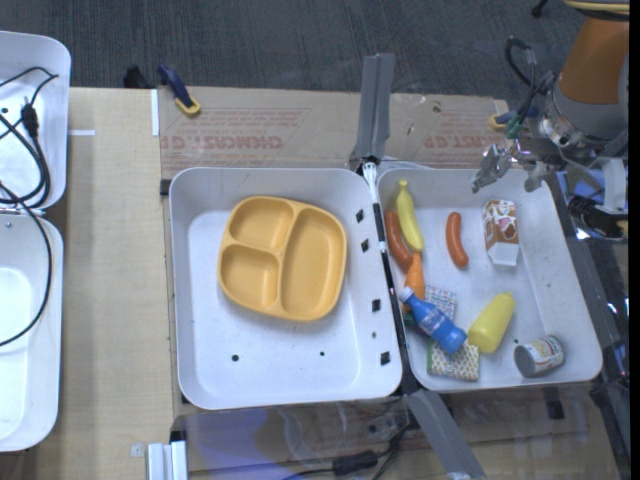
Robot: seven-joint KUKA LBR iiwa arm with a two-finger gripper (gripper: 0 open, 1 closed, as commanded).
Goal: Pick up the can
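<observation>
Can (540,355) lying on its side in near right corner of right bin (575,298), beside yellow bottle (491,322). Farther back, sausage (457,239) and carton (501,233). End effector (512,163) above far rim, well apart from can; open or closed, cannot tell.

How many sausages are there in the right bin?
2. One sausage lies near the middle of the right bin, beside the carton. The other sausage lies along the bin's left wall, next to the banana. None seems hidden.
</observation>
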